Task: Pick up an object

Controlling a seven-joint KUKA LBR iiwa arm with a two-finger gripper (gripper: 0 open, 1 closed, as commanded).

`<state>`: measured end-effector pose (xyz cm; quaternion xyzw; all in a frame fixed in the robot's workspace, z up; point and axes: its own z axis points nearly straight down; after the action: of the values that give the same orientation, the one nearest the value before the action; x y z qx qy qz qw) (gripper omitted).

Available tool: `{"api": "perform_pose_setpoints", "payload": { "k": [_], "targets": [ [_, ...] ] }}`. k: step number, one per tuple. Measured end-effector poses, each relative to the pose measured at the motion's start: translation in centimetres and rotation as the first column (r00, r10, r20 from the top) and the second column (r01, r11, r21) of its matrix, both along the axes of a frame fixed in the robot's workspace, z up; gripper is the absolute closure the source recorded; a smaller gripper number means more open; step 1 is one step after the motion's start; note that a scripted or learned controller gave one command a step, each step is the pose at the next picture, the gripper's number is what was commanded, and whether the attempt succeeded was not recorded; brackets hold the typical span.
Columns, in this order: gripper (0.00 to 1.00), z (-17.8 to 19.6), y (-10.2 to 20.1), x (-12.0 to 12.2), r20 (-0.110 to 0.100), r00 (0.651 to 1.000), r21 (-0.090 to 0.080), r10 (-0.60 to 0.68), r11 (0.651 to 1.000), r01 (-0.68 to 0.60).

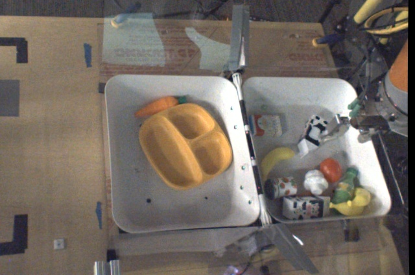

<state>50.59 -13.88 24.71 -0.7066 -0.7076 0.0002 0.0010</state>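
The right bin (pixel 285 89) holds several small objects. A black-and-white cow-patterned toy (pixel 314 132) lies tilted near the bin's middle right. My gripper (pixel 342 128) reaches in from the right edge and sits right against that toy's right end. Below it lie a red tomato (pixel 331 169), a white lump (pixel 316 182), a yellow lemon (pixel 277 160), a small can (pixel 281 187), a cow-print carton (pixel 305 207) and a yellow and green toy (pixel 351 197). A white carton with an orange mark (pixel 268 124) rests at the upper left of this bin.
The left bin (pixel 123 157) carries a yellow divided plate (pixel 185 145) with an orange carrot (pixel 156 106) at its upper left. The arm's orange band (pixel 397 76) hangs over the right bin's right wall. Tripod legs and cables lie behind the bench.
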Motion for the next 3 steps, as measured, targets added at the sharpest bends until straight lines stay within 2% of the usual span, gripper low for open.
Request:
{"api": "perform_pose_setpoints", "payload": {
  "k": [1, 2, 3],
  "targets": [
    [0.0, -8.3, 0.5, 7.0, 0.001, 1.0, -0.001, -0.009, 1.0, 0.009],
    [0.0, -13.2, -1.7, 9.0, 0.03, 0.982, -0.016, 0.187, 0.982, -0.186],
    [0.0, -14.0, -3.1, 10.6, 0.04, 0.991, -0.016, 0.131, 0.991, -0.131]
  ]
}}
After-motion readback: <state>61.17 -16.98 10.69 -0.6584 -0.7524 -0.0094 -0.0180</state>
